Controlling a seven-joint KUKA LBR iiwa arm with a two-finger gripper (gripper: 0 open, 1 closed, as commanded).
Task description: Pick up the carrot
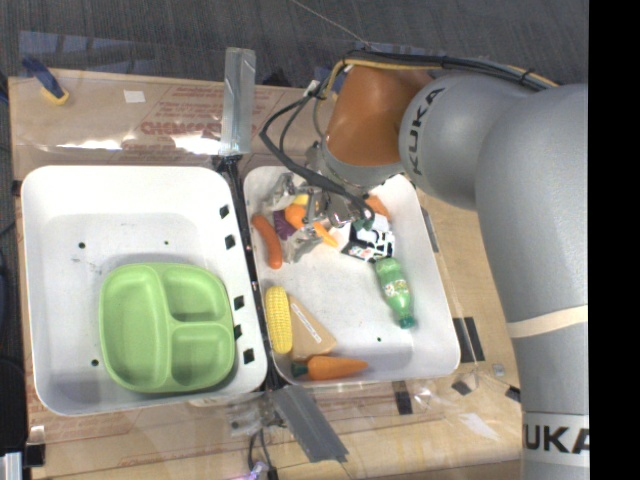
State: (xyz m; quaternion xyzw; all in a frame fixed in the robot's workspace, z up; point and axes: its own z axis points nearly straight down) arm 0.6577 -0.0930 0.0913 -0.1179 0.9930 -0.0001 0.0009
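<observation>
Two white bins (60, 268) on the worktop: left, one green plate (168, 325); right, one carrot (335, 368), one corn cob (279, 319), one green bottle (394, 290); hand (318, 218) state indiscernible

The desk (470, 423) is a pale wooden surface, partly covered at the far side by a clear plastic sheet (130, 118) with faint red printing. Two shallow white bins rest directly on it, side by side and touching along their inner edges: the left bin (40, 268) and the right bin (440, 338). Strips of black tape (468, 338) (short pieces, near the right bin's corner) lie on the bare wood. A grey strip (310, 423) juts out at the front between the bins.
</observation>
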